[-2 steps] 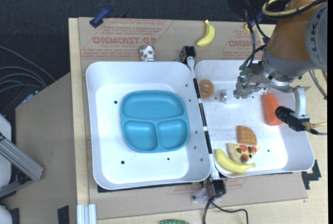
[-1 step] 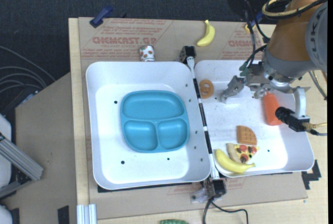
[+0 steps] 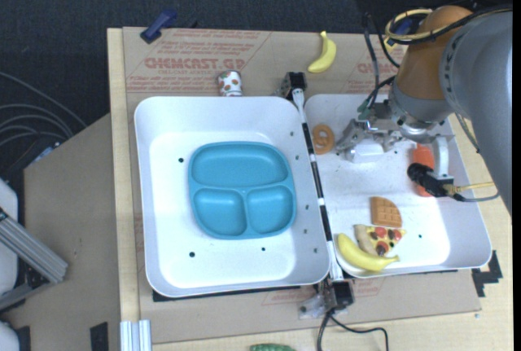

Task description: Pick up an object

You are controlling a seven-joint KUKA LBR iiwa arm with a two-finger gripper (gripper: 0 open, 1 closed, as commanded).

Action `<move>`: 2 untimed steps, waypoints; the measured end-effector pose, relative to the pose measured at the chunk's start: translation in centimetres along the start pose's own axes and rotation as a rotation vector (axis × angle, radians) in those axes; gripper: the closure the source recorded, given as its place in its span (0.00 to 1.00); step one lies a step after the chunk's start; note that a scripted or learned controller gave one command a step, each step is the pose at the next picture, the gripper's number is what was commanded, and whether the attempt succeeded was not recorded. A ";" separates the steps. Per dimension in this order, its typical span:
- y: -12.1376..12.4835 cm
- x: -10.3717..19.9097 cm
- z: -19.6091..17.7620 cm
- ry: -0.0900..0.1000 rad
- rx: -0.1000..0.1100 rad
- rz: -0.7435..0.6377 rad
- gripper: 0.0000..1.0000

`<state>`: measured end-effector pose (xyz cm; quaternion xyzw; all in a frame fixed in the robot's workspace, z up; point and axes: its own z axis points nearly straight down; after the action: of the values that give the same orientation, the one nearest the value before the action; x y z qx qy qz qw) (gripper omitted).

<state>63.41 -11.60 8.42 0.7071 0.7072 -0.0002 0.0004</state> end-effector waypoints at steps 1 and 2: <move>0.1 0.1 -1.1 -0.001 -0.003 -0.002 1.00; 3.3 2.7 -12.9 0.000 -0.002 -0.002 1.00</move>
<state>66.71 -8.90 21.31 0.7065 0.7077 0.0005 0.0009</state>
